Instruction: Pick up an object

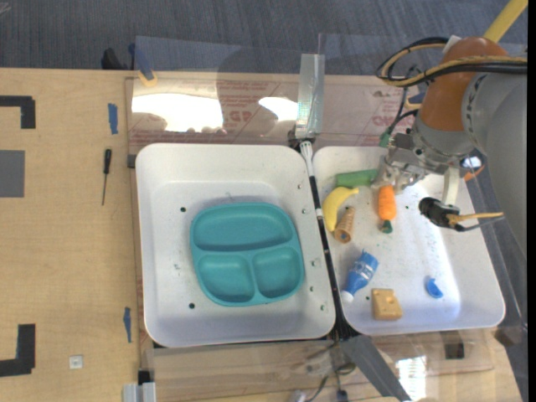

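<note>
We see the gripper (400, 177) low over the far end of the right bin (477, 308), just above the orange carrot (385, 203), with a green piece (356, 177) and the banana (337, 204) close beside it; we cannot tell how its jaws stand from this angle. We judge the pick barely begun: every object lies on the bin floor, nothing is between the fingers, and the grasp and lift both remain
</note>
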Tool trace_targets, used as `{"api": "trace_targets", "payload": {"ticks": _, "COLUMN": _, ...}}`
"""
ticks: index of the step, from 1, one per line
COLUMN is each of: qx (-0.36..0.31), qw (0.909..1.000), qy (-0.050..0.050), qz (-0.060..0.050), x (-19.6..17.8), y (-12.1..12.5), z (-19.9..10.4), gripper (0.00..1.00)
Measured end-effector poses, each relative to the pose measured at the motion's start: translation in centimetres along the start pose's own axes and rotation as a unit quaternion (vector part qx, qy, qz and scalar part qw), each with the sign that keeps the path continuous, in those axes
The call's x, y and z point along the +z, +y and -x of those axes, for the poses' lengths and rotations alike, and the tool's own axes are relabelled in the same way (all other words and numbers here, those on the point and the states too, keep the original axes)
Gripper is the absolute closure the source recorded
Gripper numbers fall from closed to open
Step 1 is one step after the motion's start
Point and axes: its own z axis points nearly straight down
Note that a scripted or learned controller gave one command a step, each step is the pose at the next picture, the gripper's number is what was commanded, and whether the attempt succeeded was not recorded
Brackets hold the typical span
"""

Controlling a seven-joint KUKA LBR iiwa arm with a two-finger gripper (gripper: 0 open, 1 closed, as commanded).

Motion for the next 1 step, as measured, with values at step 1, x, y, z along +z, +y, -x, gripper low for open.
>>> {"api": "trace_targets", "payload": {"ticks": 1, "qx": -0.015, "qw": 0.9998, "qy": 0.003, "qz": 0.009, "x": -9.59, "y": -5.81, "z": -5.80, "gripper": 1.00}}
